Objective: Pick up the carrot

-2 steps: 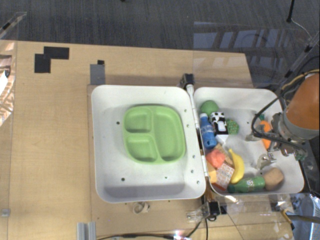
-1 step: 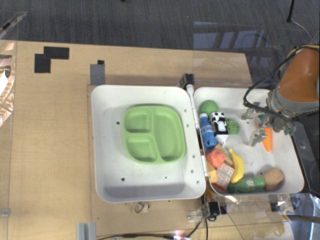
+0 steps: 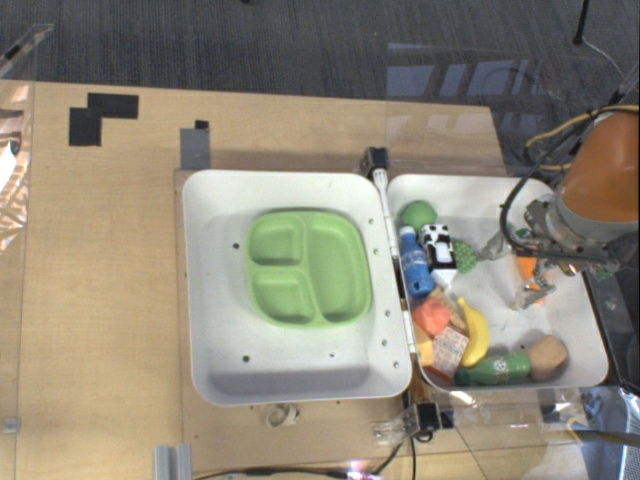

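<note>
Two white bins sit side by side on the wooden bench. The left bin (image 3: pixel 215 348) holds a green divided plate (image 3: pixel 305 268), lying flat near its centre.

The right bin (image 3: pixel 590 353) carries the clutter. Along its left wall, from far to near: a green ball (image 3: pixel 417 214), a black-and-white toy (image 3: pixel 436 240) just right of a blue bottle (image 3: pixel 414 265), and a small green leafy piece (image 3: pixel 465 258) beside the toy. Nearer the front: a salmon-pink item (image 3: pixel 433 316), a banana (image 3: pixel 474 332) curving toward the near edge, a patterned packet (image 3: pixel 449 349) touching the banana's left side. A dark green bottle (image 3: pixel 495 369) lies on its side along the near wall, with a tan rounded object (image 3: pixel 545 354) at its right end.

The arm (image 3: pixel 600 183) comes in from the right, orange band topmost, grey wrist below it, cables looping to its left. The gripper (image 3: pixel 535 290) hangs over the right half of the right bin. Fingers (image 3: pixel 527 293) point downward toward the bin floor; whether they are clenched or released cannot be told at this angle.

The carrot (image 3: pixel 527 265) shows as a small orange patch just under the wrist, at the upper part of the gripper, partly hidden by it. Cannot tell whether it lies on the bin floor or is caught between the fingers.
</note>
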Robot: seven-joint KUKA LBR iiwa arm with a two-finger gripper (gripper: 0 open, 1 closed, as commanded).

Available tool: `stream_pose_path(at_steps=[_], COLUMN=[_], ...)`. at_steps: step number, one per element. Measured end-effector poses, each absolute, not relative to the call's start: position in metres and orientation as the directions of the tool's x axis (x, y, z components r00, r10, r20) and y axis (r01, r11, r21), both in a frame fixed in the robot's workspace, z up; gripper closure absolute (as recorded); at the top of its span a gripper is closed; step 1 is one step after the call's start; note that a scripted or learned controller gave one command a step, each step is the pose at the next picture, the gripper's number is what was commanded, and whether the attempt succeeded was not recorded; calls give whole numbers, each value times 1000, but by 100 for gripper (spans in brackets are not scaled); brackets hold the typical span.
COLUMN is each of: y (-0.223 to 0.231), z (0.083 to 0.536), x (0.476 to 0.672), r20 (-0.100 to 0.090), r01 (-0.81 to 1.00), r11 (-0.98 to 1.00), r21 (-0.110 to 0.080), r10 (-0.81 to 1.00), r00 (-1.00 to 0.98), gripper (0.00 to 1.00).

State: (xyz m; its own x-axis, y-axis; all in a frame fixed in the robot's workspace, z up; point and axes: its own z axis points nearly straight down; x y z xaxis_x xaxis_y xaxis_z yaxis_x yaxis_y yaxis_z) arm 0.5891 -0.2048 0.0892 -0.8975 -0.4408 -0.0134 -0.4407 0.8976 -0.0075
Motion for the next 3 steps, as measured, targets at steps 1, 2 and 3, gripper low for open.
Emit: stream_pose_path(at_steps=[1, 2, 3], y=[-204, -107, -181], z=[104, 159, 242], x=[594, 546, 543], r20=[-24, -15, -9], r01=[-441, -433, -755], r11=[898, 901, 656], r21=[-14, -3, -15], r10=[-441, -433, -755], r00=[-897, -901, -656], gripper=[100, 100, 100])
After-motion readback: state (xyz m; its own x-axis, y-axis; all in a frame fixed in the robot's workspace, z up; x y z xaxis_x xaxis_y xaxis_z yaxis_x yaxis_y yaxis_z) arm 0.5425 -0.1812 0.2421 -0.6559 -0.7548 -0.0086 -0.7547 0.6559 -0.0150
